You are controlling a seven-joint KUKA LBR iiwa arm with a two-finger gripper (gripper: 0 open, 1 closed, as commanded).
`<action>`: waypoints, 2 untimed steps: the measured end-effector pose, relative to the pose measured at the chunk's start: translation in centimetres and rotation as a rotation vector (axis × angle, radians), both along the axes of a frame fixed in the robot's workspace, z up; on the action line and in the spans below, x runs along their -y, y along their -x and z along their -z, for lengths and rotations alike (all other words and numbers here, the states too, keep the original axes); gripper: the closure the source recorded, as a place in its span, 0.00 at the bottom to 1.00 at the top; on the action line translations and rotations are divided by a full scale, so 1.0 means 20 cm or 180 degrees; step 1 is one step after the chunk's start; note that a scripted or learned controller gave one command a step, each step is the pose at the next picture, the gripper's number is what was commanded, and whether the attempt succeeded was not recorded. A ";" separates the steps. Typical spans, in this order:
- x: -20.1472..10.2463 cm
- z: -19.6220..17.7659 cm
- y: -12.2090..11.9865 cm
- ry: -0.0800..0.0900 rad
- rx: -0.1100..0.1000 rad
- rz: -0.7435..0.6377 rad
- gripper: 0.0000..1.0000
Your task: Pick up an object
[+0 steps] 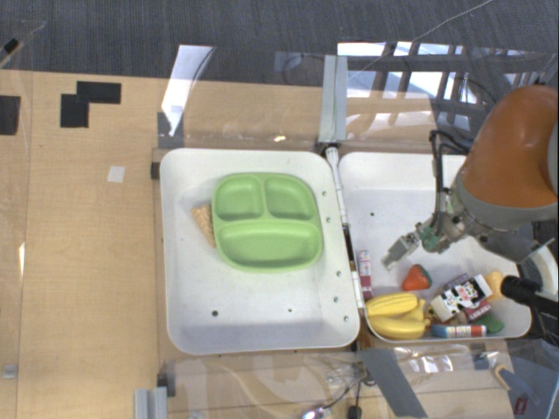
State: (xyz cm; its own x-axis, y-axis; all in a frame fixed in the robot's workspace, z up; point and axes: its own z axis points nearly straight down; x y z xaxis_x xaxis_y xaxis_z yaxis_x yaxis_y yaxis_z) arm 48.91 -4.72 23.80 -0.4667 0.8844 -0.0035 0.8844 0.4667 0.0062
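While the arm reaches in over the right bin, its gripper hangs above that bin's bare floor with the fingers spread apart and nothing between them. Taking the strawberry as the landmark, the gripper sits just up and to the left of it, clear of it. Below the strawberry lie two bananas against the bin's near wall. To the strawberry's right rests a small printed box, with a marker below that. Left of the strawberry, along the dividing wall, lies a slim tube. Far to the strawberry's left, in the left bin, sits a green divided plate with a cracker tucked at its left edge.
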 end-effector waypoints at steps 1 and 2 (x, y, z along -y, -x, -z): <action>0.22 0.45 0.01 0.0000 -0.0013 -0.0034 0.00; 0.33 0.73 -0.22 -0.0008 0.0013 0.0422 0.00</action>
